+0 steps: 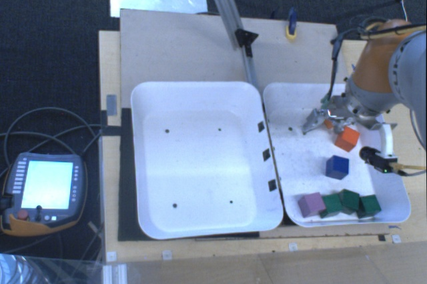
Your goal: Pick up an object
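Low over the right-hand bin [280, 143] now, gripper [320, 120] at the upper middle of its floor, grey fingers [311, 123] splayed apart, nothing between them. Nothing lifted yet, so the whole pick left to do. Nearest candidate: an orange block [346, 138], small, tilted, just beside the gripper on the arm's side, possibly touching it, hard to say from this slant. Further down, a blue cube [337, 167] sitting apart on bare floor. Along the near rim, a purple block [310, 204] pressed against a cluster of green blocks [348, 202]. Left-hand bin [143, 143] beside it, not involved.
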Action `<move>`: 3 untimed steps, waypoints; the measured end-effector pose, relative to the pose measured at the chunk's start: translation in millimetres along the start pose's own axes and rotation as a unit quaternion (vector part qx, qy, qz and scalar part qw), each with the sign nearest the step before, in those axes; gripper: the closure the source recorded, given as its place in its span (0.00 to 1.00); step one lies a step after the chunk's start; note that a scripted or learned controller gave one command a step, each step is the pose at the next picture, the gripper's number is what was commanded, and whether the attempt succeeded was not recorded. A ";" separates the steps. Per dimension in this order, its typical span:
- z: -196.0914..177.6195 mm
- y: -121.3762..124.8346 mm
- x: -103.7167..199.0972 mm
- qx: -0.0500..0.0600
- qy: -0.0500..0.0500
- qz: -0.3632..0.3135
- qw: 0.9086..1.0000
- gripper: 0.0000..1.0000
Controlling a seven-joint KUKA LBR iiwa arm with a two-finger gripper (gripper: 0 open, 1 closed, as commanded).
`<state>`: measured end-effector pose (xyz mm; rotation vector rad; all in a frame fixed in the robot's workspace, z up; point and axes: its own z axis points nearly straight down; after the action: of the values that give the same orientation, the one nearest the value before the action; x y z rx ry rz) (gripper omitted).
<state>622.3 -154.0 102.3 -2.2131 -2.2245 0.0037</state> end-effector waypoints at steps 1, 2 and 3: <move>11.9 0.8 0.0 -0.002 -0.001 0.001 1.000 0.00; -0.2 2.0 -0.3 -0.004 -0.001 0.000 1.000 1.00; -46.0 -0.2 -4.8 -0.005 -0.001 0.001 1.000 1.00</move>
<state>622.3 -158.8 148.3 -2.2230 -2.2279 -0.0057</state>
